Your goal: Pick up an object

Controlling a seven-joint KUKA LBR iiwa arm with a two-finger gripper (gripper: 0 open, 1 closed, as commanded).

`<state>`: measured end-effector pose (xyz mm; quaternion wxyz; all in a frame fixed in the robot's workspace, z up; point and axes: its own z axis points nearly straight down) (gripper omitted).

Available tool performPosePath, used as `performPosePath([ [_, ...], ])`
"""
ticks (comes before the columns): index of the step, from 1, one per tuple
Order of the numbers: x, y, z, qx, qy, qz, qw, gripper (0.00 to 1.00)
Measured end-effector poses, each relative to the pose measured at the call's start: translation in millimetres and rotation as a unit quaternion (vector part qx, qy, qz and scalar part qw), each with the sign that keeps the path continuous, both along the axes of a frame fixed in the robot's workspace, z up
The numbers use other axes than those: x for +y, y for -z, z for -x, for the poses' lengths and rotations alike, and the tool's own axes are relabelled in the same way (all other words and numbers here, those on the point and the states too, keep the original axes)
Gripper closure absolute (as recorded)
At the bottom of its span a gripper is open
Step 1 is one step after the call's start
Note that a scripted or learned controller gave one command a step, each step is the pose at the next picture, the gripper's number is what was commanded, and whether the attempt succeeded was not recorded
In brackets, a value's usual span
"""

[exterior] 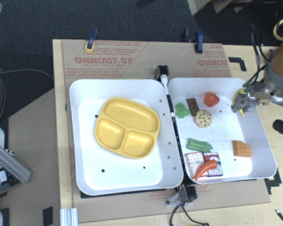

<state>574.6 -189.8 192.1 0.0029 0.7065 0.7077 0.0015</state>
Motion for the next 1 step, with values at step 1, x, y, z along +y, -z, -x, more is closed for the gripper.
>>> performPosePath([
  [1,-0.3,-35.5,-1.3,0.0,0.0,0.0002,1.0,1.0],
])
